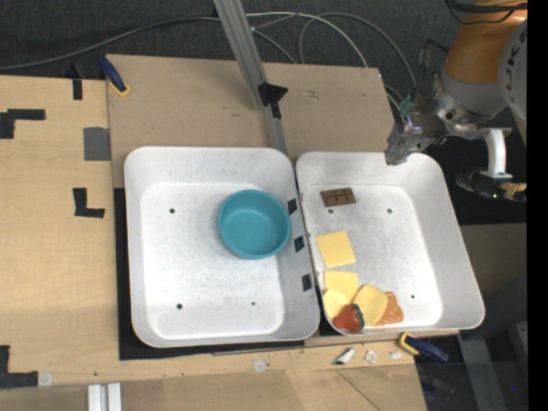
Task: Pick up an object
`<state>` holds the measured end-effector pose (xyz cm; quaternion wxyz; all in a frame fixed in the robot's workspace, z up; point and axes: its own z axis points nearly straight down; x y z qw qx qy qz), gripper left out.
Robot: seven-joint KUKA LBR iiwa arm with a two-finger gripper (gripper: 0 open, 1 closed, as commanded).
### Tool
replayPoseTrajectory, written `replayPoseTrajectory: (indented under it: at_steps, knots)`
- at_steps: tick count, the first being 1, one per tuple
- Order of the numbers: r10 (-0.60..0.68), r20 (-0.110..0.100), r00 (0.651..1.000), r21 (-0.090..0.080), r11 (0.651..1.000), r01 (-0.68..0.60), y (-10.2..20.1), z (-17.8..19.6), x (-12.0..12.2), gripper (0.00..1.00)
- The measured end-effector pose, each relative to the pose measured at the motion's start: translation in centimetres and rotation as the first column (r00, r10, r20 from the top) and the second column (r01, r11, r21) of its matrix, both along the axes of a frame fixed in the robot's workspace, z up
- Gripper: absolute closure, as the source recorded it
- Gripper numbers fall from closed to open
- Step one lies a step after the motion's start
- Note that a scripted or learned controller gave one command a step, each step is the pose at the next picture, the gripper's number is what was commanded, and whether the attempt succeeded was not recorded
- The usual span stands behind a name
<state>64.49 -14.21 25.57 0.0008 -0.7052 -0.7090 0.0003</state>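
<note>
Bench (214, 101) seen from above at a slant, bearing two shallow white bins side by side. Left bin (154, 315): one object, a blue bowl (253, 223), upright, standing slightly toward the bin's right half and apart from every wall. Right bin (445, 255): one small brown chocolate-like bar (337, 198) near the far left corner; one yellow square slice (336, 249) nearer the viewer, lying alone against the bin's left side; and a cluster in the near left corner made up of a second yellow square slice (341, 285), one rounded yellow piece (371, 300), one orange piece (392, 310) partly under the rounded one, and one red strawberry-like item (348, 318) with a green top, all touching or overlapping. Count in the right bin: six items. Arm (484, 50), grey with an orange band, entering from the right; its pincer (401, 148) sits at the far rim of the right bin, near that bin's far right corner, well apart from every item, with nothing visible in it. Whether the pincer is apart or together cannot be told from this angle. Two blue-and-yellow clamps: one (114, 77) at the bench's far left, one (419, 347) at the near edge below the right bin.
</note>
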Motion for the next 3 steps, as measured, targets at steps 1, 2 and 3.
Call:
replayPoseTrajectory:
  at_steps: [1,2,3]
  knots:
    - [0.0,-0.001,1.0,0.0,1.0,0.0,4.9,-1.6,0.3,1.0]
    - [0.001,0.0,1.0,0.001,1.0,-0.001,10.3,-0.9,0.0,1.0]
    - [0.002,-0.001,1.0,0.001,1.0,-0.002,16.0,-1.3,-0.7,1.0]
